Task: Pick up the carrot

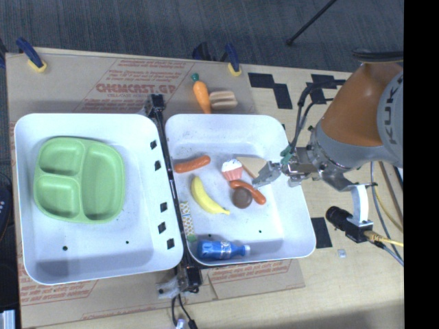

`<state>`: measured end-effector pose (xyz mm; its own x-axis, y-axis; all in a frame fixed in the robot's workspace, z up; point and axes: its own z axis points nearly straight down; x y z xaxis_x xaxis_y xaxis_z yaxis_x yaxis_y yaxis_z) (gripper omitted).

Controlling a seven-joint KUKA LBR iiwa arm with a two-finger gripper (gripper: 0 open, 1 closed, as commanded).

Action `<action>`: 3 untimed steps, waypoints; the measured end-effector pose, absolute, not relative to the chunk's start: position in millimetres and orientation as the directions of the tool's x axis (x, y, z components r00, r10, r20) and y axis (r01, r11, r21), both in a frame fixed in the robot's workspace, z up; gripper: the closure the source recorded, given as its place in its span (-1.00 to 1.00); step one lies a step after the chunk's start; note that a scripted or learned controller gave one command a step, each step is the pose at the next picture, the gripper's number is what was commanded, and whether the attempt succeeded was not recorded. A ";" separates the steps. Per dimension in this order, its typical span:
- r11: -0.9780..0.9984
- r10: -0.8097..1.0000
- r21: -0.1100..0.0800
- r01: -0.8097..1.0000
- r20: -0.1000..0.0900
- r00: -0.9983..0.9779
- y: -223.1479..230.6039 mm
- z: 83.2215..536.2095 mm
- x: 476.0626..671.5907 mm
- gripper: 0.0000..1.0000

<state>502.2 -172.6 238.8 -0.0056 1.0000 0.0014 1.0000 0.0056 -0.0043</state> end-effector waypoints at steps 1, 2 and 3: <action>0.231 0.973 -0.004 0.973 0.003 -0.231 -120.6 161.4 475.8 -1.00; 0.599 0.801 -0.001 0.801 0.000 -0.599 -159.7 200.3 491.4 -1.00; 0.686 0.727 -0.001 0.727 -0.001 -0.686 -188.2 273.1 543.1 -1.00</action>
<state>543.1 -188.2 273.1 -0.6865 0.7271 -0.0013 0.7271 0.6865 -0.0007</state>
